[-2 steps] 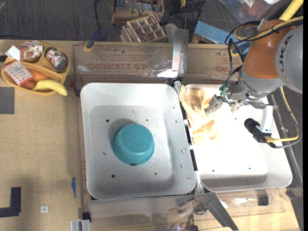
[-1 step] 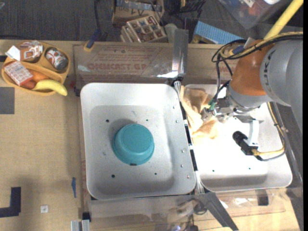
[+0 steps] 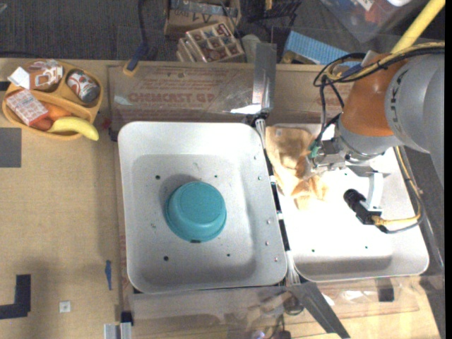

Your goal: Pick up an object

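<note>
On the far left of the surface (image 3: 63, 246) stands a yellow tray (image 3: 14, 111) with a banana (image 3: 76, 126) and small packages. The left bin (image 3: 134, 189) holds a teal bowl (image 3: 197, 211), upside down, near its middle. In the right bin (image 3: 353, 260) a tan cloth (image 3: 291, 162) lies crumpled in the upper left corner. The tool (image 3: 319, 159) is low over the cloth's right edge; whether it is released or clenched, I cannot tell.

Tan wooden surface (image 3: 56, 210) bearing two shallow white plastic bins side by side: left bin (image 3: 134, 189), right bin (image 3: 367, 260). Yellow tray of toy food (image 3: 49, 101) at far-left corner.
</note>
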Motion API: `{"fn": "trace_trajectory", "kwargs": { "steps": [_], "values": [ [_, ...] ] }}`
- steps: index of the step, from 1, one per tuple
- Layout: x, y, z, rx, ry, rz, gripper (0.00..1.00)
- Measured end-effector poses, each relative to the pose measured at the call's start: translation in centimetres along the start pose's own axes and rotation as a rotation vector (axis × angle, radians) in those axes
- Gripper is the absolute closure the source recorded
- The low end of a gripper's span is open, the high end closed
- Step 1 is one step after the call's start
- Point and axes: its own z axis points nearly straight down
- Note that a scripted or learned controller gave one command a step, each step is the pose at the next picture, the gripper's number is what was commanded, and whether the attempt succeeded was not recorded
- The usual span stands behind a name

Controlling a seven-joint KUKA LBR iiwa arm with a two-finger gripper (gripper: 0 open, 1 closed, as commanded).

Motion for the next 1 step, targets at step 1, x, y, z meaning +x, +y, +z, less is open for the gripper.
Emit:
{"fn": "trace_trajectory", "kwargs": {
  "steps": [1],
  "values": [
    [3.41,6.25,-13.89,0.015,0.001,-0.155,1.00]
  ]
}}
